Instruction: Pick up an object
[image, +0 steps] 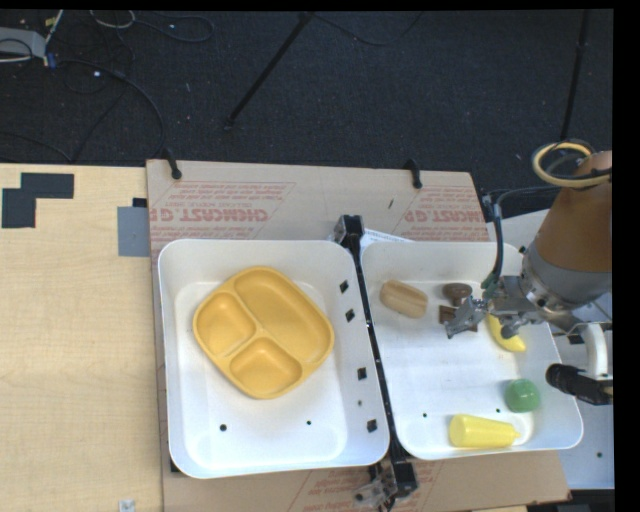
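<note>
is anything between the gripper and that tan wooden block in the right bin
Nothing visible lies on the white floor between them. The gripper sits low in the right bin, and the tan wooden block is to its left in the view. A small brown piece lies just above the gripper, off that line.

I couldn't make out the gripper (478, 318) fingers; small yellow curved object (510, 340) was partly hidden behind it, grey arm (575, 240) cut off at right edge.

Grey arm (575, 235) reaching in from the right, gripper (468, 312) lowered, fingers seemingly parted
</note>
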